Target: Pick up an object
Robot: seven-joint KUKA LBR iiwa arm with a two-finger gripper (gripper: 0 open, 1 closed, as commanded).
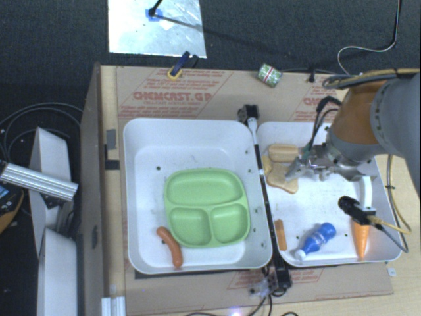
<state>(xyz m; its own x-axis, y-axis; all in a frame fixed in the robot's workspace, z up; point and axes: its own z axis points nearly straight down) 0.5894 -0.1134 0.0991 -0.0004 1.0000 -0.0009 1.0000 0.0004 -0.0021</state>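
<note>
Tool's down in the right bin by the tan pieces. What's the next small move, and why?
Probably ease the tool a little lower and toward the tan bread-like piece, then close. The tool sits right at that piece's upper edge in the right bin, and I cannot see anything between its fingers, so no grasp is confirmed.

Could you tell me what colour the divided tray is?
Light green tray, seen in the camera view.

The table [197,87] wears a brown cardboard sheet with red print. At its far edge lie a yellow-and-blue clip [179,66] and a small green roll [269,74]. Beyond that edge, on the dark carpet, sits a shiny metal plate [156,17]. Left of the table stand white boxes [52,170], a ribbed metal bar [38,181] and black cables [26,120].
</note>
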